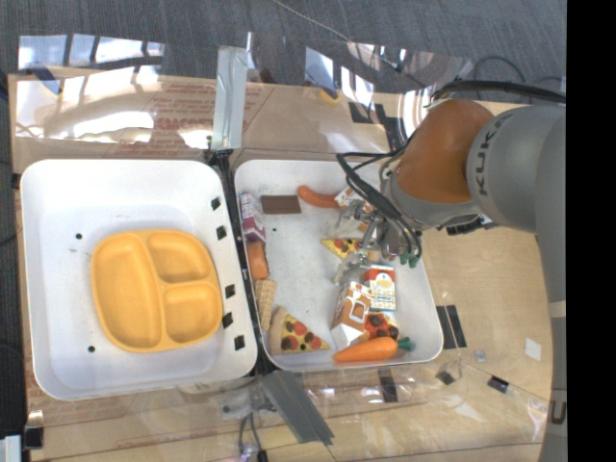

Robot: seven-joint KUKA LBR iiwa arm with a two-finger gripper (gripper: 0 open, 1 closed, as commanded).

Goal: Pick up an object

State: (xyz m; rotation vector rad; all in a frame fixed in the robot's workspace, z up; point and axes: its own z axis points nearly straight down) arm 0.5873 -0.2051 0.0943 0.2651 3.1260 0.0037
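My gripper [369,236] hangs low over the upper right part of the right bin [308,176], under the orange wrist band. It sits right beside a small yellow cheese wedge [339,247] and just above an orange-and-white juice carton [378,288]. Cables and the wrist hide what lies directly beneath it. A red sausage [317,198] and a brown chocolate bar [281,204] lie to its upper left. A carrot [366,350] and a pizza slice [295,336] lie along the bin's near edge.
The left bin [58,191] holds a yellow divided plate [154,289]. Along the right bin's left wall lie a purple packet [252,218], an orange sausage [258,260] and a waffle cone [265,301]. A black divider [229,248] separates the bins.
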